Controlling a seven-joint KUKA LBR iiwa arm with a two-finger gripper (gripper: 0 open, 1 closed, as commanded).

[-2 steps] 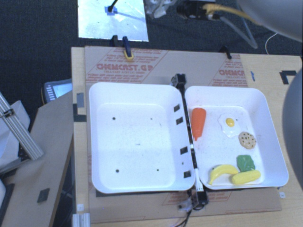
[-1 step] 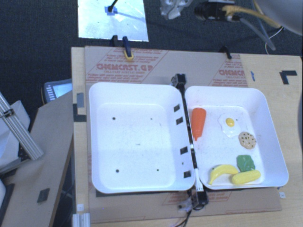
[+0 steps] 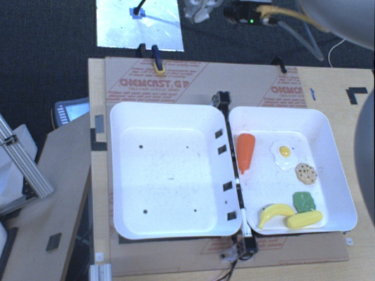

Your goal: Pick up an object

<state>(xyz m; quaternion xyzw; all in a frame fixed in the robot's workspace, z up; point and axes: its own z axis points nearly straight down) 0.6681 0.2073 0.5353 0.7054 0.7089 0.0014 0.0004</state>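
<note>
In the right bin (image 3: 337,151), six small toy foods are being kept, all of them lying on its white floor. An orange carrot (image 3: 245,151) is being shown near the bin's left wall, its thick end pointing to the far side and its tip to the near side. Just to its right, apart from it, a fried egg (image 3: 284,154) is lying flat, and a round speckled cookie (image 3: 305,172) is being seen close by the egg's near right edge. Toward the near wall, a green piece (image 3: 304,201) is sitting just behind a yellow oblong piece (image 3: 304,219), and a curved banana (image 3: 274,213) is lying just left of that piece, its end close against it.

The left bin (image 3: 170,174) is standing side by side with the right one, the two being joined along a dark strip with clips, and its floor is marked by a few small dark dots. Both bins are being carried by a tabletop (image 3: 96,98) covered with a printed brown sheet (image 3: 246,81).

Beyond the far edge of the tabletop, well apart from the bins, the claw (image 3: 202,4) is being seen as a pale blur; whether it is open or closed cannot be told. The grey arm (image 3: 340,10) is being shown at the upper right.
</note>
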